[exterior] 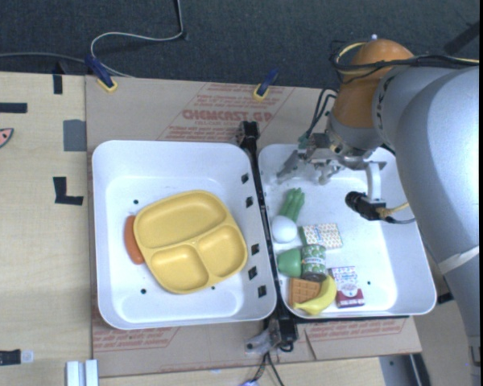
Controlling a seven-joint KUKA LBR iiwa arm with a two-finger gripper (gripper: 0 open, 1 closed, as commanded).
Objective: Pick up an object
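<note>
Banana (322,297) at bin's near edge — gripper (310,164) above.

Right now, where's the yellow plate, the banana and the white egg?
Yellow plate (189,240), camera view, on the ridge between its compartments.
Banana (324,297), camera view, middle of its curve.
White egg (284,230), camera view, its rounded top.
</note>
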